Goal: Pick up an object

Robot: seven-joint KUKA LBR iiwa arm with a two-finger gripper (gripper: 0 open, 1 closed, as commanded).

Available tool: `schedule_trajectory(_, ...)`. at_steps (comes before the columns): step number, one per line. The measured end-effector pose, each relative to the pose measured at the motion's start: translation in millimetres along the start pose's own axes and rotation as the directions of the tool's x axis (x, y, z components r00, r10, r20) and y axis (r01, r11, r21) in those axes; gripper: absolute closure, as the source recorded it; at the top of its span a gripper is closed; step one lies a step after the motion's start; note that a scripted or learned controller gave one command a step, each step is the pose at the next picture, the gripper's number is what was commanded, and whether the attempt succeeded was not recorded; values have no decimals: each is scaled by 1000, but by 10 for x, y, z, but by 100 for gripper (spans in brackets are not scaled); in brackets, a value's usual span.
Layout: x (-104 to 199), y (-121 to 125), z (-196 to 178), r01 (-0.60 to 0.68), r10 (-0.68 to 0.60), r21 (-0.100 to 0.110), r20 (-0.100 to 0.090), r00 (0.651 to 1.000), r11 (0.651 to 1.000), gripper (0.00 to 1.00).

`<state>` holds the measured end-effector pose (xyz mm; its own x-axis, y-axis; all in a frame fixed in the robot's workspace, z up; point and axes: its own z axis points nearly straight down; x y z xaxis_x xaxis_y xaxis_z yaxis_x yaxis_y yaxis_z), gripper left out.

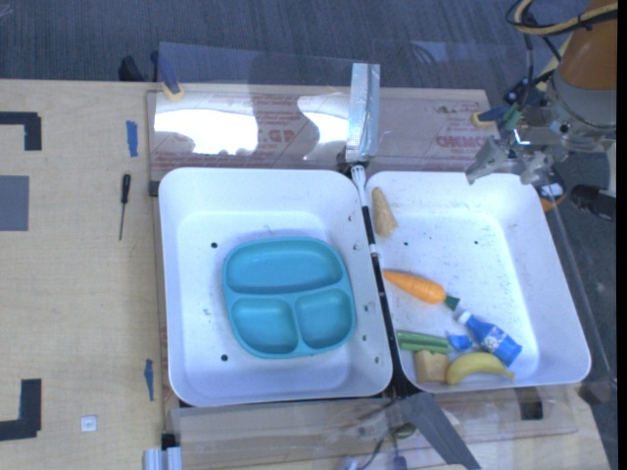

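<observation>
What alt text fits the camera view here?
The arm's gripper hangs over the right bin's far edge, away from a carrot, banana, tube and bread roll inside. The left bin holds a teal divided tray.

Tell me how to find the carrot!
Look in the right white bin, not the one with the blue tray. The carrot lies near the middle of its left side. It's the only orange thing there, above the yellow banana.

Glossy white plastic bins (186, 292); smooth teal plastic tray (288, 295); matt wooden bench (69, 292).
</observation>
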<state>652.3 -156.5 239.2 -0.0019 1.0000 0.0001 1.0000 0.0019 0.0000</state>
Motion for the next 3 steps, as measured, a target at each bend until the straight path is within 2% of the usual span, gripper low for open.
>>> schedule_trajectory(1, 524, -327, 1438, 31, -31, -5, 1, 1000, 1000, 0)
schedule_trajectory(2, 588, -1125, 1517, -336, 336, -3, -2, 942, 942, 0)
schedule_trajectory(3, 592, -1192, 1514, -71, 71, -6, 1, 997, 997, 0)
